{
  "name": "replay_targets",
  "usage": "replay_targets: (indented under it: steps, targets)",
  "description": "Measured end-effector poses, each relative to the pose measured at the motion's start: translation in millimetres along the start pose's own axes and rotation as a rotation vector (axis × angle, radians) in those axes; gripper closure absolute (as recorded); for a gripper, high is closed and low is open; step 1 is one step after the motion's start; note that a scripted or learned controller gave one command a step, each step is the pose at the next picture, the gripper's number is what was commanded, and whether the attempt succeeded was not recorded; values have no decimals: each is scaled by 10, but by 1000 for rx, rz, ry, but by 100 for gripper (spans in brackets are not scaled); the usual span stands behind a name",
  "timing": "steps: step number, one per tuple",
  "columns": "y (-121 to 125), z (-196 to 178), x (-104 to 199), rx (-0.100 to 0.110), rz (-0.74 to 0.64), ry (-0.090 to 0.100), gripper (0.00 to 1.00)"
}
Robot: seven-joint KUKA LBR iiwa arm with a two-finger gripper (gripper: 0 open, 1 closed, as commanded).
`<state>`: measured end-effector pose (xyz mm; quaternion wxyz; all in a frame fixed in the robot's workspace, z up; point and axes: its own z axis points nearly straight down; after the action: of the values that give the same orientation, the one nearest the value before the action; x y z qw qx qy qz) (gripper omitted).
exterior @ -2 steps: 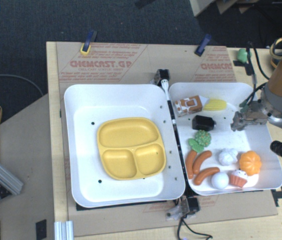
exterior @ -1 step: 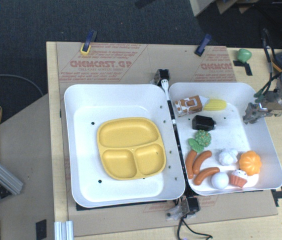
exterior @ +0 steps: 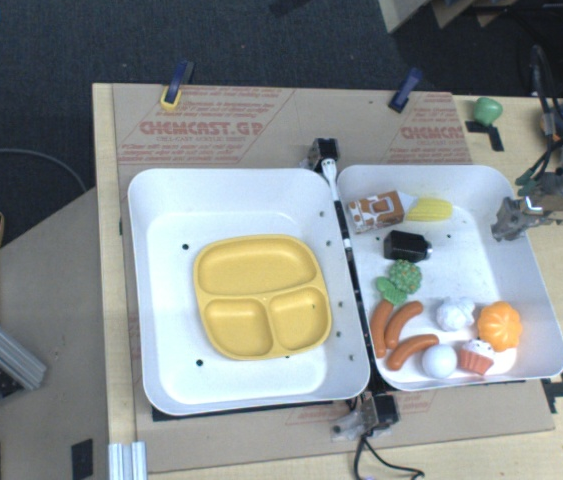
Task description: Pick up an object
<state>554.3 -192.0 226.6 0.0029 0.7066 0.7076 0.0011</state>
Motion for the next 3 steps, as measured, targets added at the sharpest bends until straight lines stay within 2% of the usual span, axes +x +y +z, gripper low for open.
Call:
replay_targets:
  steps: [1,2,3]
  targets:
    - [390,100,435,1,-5,2,100]
    - [653,-13,891,0,-5,3,100]
    - [1038,124,1213,1,-3,2,100]
